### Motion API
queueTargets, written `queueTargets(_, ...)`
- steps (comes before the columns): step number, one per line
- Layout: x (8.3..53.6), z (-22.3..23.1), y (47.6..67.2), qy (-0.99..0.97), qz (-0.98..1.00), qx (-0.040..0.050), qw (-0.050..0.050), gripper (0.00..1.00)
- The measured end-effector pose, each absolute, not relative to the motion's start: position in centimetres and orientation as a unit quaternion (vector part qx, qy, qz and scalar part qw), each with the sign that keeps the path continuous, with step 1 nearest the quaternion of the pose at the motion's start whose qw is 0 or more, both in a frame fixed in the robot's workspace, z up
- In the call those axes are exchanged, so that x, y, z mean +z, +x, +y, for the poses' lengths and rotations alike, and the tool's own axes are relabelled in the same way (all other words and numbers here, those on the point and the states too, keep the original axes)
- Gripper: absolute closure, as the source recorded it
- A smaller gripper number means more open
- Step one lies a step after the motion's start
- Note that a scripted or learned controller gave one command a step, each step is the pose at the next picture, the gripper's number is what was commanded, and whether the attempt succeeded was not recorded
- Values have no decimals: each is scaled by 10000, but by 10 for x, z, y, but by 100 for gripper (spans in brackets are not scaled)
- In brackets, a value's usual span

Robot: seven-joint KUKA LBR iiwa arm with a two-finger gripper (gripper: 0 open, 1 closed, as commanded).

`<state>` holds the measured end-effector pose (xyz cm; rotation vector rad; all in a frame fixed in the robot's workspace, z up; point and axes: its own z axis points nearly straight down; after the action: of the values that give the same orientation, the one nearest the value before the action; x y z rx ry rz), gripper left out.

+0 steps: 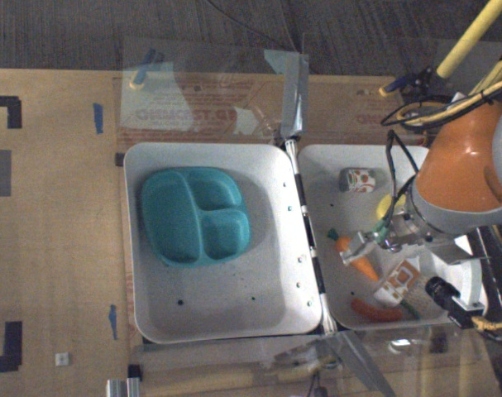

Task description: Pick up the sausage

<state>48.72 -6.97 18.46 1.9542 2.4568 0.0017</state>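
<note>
reddish-brown, the sausage (376, 309) lies at the lower edge of the right bin (317, 190), lower right of the frame, beside a small carton (399, 281). the gripper (360, 248) hangs above an orange carrot (363, 266), apart from the sausage; whether its fingers stand wide or narrow i cannot tell. a teal divided plate (196, 215) sits in the left bin (143, 304).

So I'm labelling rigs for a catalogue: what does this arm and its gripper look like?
The arm is a rounded body with a broad orange band over a grey ring. Dark cables loop beside it. The gripper is small, pale metal, with a touch of green near its base.
</note>
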Motion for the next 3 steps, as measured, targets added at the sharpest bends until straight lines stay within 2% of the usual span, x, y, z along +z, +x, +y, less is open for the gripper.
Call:
queueTargets(1,185,-19,561,6070,7947,4,6,0)
queueTargets(2,184,-11,482,5953,8035,-3,-7,0)
queueTargets(3,184,-41,480,7283,6853,-2,6,0)
